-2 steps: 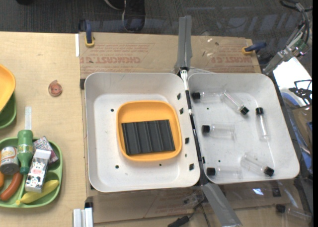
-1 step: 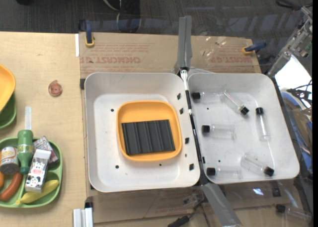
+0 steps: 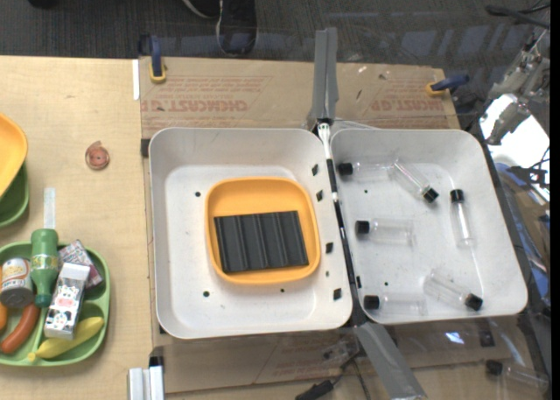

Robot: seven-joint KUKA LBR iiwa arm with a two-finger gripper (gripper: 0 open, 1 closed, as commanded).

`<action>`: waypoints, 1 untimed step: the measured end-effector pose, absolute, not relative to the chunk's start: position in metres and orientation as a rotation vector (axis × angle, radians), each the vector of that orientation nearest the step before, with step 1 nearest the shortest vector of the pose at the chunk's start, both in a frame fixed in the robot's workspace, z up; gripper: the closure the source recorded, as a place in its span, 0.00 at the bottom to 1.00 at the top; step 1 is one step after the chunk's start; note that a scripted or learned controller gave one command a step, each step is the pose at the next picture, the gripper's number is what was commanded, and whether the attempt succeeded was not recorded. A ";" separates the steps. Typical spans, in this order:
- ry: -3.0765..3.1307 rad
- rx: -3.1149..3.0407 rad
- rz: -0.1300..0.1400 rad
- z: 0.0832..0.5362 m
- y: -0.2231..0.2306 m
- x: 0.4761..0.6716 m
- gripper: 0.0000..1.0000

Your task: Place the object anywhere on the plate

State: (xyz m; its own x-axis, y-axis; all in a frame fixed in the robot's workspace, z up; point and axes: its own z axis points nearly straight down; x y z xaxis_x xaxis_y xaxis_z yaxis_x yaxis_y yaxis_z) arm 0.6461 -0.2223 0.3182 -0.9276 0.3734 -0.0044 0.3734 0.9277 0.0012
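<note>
Standing here, I cannot tell what state the gripper is in, nor whether it holds or touches anything, so I judge the pick not yet made.

Nearest the arm's side is the right bin (image 3: 420,149). It holds several clear vials with black caps, lying flat and well apart. One vial (image 3: 414,181) lies slanted toward the far edge. Another (image 3: 460,217) lies lengthwise near the right wall, a third (image 3: 385,230) sits toward the left wall, and a fourth (image 3: 451,293) is by the near right corner. Any of these looks like the object to be moved, though I cannot say which.

In the left bin (image 3: 179,241) the yellow plate (image 3: 262,190) sits about the middle. A dark ribbed slab (image 3: 262,242) covers its centre, and I cannot tell whether that is a separate thing or part of the plate.

To do this step well, I would take the vial with the most room around it. It should be gripped across its narrow body, since clear round plastic will likely roll or slip. It then needs lifting over the two walls between the bins and setting low on the plate, so it does not bounce off.
</note>
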 end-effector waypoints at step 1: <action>3.130 0.188 0.000 0.330 -0.222 0.653 0.00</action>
State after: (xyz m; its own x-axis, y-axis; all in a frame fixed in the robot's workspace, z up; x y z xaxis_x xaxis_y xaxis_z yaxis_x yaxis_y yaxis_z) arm 0.6530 -0.2219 0.3304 -0.9928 0.1199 -0.0060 0.1199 0.9928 0.0004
